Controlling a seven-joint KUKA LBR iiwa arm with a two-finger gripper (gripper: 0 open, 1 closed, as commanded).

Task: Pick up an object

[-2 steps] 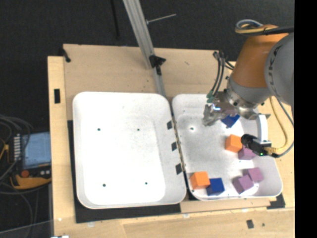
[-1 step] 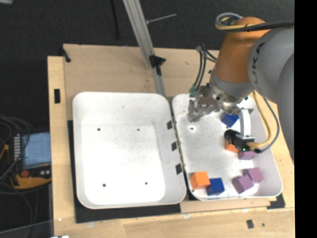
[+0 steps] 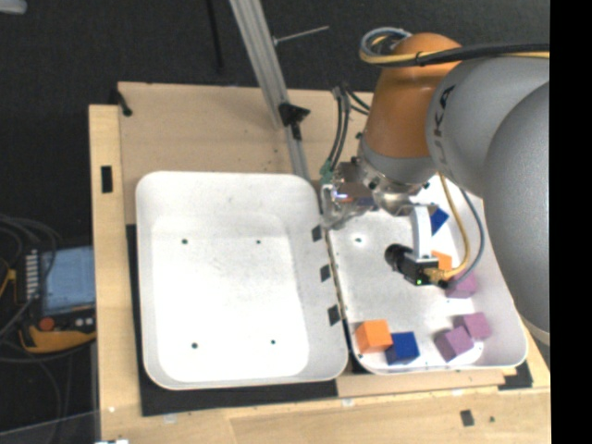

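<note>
Claw (image 3: 344, 202) sits over the far left corner of the right bin (image 3: 365, 280), opening not determinable, no object visibly held; the orange block (image 3: 374, 335) at the near rim, touching a blue block (image 3: 402, 348), warrants a centred vertical descent clear of that neighbour.

A robotics lab: a grey robot arm with an orange band (image 3: 490, 128) hangs over a pale wooden counter (image 3: 185, 128) bearing two shallow white plastic bins (image 3: 222, 285) (image 3: 370, 248); black cables (image 3: 18, 225) lie on the dark floor (image 3: 55, 44) beside.

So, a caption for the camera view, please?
Arm above the right bin, with orange block, blue block and purple blocks inside.
</note>
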